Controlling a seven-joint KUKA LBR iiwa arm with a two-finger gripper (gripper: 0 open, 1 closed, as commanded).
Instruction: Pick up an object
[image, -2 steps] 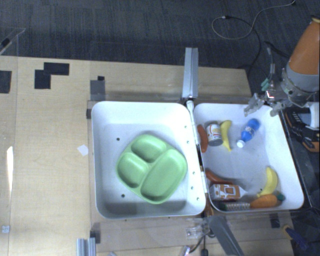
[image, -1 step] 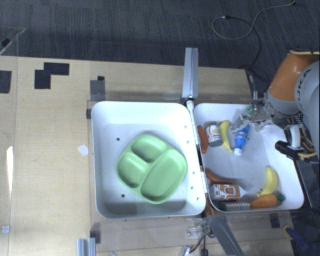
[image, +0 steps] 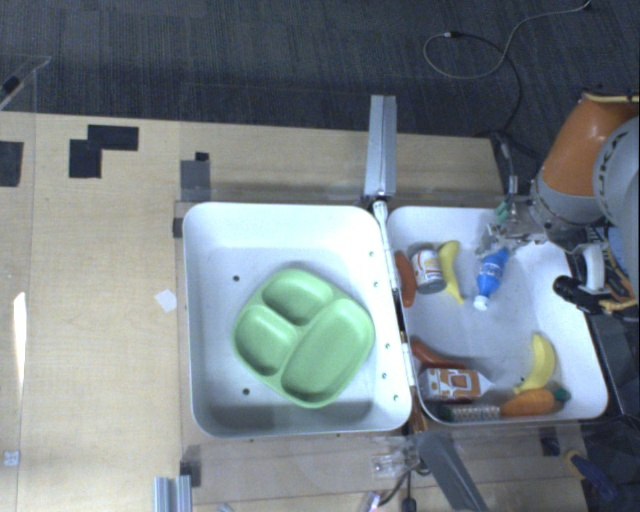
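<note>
Arm: seen at the right edge of the camera view, orange band up top, wrist hung over the upper right corner of the right bin (image: 590, 395).
Jaws: gripper (image: 510, 222) seen just above the blue bottle; open or closed cannot be told, the tips are lost in the clutter of the wrist.
Likely target: blue bottle (image: 489, 275), judged from being nearest to the gripper; nothing is seen held.
Target place: upper middle of the right bin, just right of the yellow banana (image: 452, 270).
Key relation: bottle lies directly below and slightly left of the gripper in the view; its long axis runs tilted, cap end down-left, base end up toward the gripper.
Next move (judged): a short descent is needed, jaws set across the bottle's long axis.
Risk: banana and small can (image: 428, 268) are packed close left of the bottle; a collision could be caused.
Other right bin items: second banana (image: 541, 362), carrot (image: 527, 403), carton (image: 450, 383).
Left bin (image: 200, 330): green divided tray (image: 304, 335) held at its centre.
</note>
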